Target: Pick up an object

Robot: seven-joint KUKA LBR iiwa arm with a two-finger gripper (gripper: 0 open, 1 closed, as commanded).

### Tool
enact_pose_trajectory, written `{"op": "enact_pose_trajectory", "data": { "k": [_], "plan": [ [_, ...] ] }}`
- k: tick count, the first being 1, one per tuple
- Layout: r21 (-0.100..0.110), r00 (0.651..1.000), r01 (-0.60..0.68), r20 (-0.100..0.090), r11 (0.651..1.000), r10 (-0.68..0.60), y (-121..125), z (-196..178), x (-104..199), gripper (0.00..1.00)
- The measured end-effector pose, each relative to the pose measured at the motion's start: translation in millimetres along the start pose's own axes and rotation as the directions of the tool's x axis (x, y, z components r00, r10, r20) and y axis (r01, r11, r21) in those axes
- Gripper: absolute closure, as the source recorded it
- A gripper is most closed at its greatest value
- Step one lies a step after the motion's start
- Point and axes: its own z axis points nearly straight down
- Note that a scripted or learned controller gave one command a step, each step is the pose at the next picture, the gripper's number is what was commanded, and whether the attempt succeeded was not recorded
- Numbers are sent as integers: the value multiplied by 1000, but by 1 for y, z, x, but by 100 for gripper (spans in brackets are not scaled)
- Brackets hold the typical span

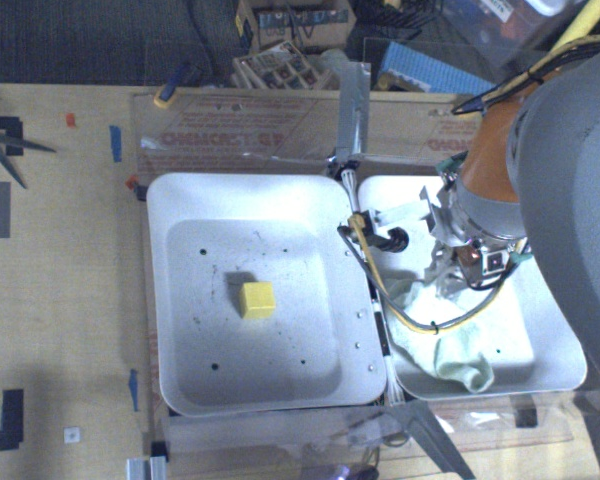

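right now i am looking down at the two shallow white plastic bins, and i am taking the metal divider post (354,128) standing at the back between them as my landmark. the left white bin (180,208) is lying to the left of that post and in front of it, and the small yellow cube-shaped block (258,299) is sitting on its floor, well forward and left of the post, alone, near the middle of the bin and touching nothing else. the right white bin (560,358) is lying to the right of the post and in front of it. the grey arm with the orange band (485,158) is reaching in over that bin, to the right of the post, and its two-finger gripper (450,278) is hanging low over the bin floor. a pale green crumpled cloth (460,358) is lying in the right bin, further forward from the post than the gripper, just below it. a yellow cable (380,278) is looping from the rim in front of the post down toward the cloth. i cannot tell whether the hand is released or clenched; it is too dark and cluttered there.
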Motion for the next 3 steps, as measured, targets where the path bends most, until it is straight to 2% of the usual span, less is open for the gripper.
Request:
{"op": "enact_pose_trajectory", "data": {
  "k": [1, 2, 3],
  "plan": [
    [-2, 1000, -9, -7, 1000, 9, -69, -60, 16, 100],
    [-3, 1000, -16, -7, 1000, 16, -66, -69, 16, 100],
    [0, 1000, -6, -2, 1000, 6, -69, -20, 27, 100]
  ]
}}
